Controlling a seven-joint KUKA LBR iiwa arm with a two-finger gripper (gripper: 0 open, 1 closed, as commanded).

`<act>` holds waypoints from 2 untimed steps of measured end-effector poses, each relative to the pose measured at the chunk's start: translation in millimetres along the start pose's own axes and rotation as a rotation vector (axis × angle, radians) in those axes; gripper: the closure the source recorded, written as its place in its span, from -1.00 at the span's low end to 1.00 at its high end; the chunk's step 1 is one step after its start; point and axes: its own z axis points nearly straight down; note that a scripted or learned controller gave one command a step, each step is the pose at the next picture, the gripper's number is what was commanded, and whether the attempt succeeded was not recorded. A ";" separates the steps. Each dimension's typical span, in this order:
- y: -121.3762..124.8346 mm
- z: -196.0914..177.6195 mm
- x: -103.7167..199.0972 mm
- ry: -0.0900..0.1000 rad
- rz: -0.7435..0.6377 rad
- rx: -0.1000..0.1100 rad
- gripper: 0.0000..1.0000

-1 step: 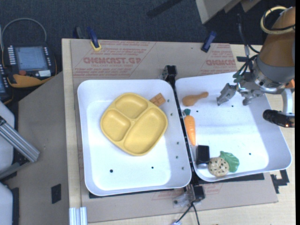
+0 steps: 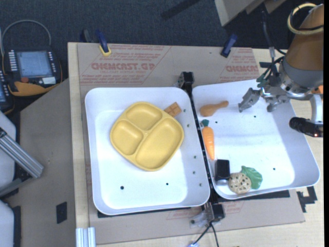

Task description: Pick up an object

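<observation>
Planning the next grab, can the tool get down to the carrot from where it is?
Probably yes. The tool hangs over the right bin; the carrot lies uncovered by its left wall.

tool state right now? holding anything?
Tool: open, nothing between its fingers; it sits above the upper part of the right bin, to the right of the chicken drumstick.

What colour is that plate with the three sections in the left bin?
Pale yellow. The round plastic three-section plate shows plainly in the overhead camera view.
</observation>
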 end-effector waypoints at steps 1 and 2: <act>-2.9 51.5 -9.9 0.001 0.001 0.006 -1.00; -9.0 104.9 -16.8 -0.002 0.000 -0.003 -1.00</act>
